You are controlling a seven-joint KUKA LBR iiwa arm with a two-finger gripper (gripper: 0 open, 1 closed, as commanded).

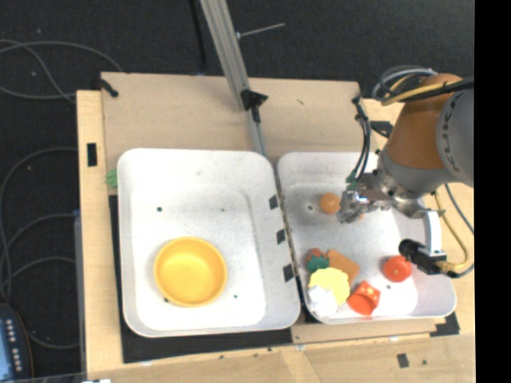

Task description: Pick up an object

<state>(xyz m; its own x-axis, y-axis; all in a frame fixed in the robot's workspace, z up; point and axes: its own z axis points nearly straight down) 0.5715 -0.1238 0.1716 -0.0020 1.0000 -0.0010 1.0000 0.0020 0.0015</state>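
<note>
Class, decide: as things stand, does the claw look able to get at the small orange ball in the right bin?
Probably yes. The claw hangs right beside the small orange ball, and bare bin floor surrounds the ball, with nothing lying between them.

Small orange ball (329,203) sits in right bin (319,170), upper-middle part, on bare floor, just left of gripper (350,212); contact can't be told. Yellow bowl (190,271) upright, mouth up, in left bin (200,166), lower-left part. Clutter along right bin's near edge: yellow lumpy piece (330,281) on top of white crumpled item (322,300), orange flat piece (343,262) and small green bit (317,257) just behind it, red-orange cup-like piece (363,299) tilted beside it. Red-orange round item (397,269) further right, apart from pile.
</note>
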